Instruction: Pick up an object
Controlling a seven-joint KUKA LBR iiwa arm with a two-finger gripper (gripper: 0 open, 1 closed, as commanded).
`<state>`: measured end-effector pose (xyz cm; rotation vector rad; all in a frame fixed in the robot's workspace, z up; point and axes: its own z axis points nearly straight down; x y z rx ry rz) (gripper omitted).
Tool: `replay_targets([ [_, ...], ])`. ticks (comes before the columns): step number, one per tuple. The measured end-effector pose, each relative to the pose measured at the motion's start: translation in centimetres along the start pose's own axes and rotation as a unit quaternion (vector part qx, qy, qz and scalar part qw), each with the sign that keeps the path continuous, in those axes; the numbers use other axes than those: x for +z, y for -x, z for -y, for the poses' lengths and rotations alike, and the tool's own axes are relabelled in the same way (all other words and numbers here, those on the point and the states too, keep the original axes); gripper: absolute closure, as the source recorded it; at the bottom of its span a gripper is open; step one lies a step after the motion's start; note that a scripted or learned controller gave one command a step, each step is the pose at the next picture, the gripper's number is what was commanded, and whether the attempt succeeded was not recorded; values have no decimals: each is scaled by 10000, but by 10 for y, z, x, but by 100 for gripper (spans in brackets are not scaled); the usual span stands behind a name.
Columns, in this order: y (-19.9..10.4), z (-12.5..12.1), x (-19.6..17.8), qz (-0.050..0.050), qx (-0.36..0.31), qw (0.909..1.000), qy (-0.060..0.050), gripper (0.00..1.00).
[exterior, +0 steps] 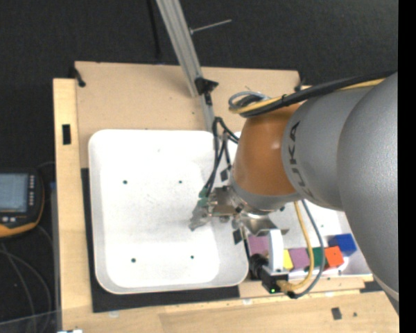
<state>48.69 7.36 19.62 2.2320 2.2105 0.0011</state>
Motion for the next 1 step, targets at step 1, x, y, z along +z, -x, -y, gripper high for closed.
replay_targets([
  [1,1,-2,-11,-1,17,10000,28,100],
])
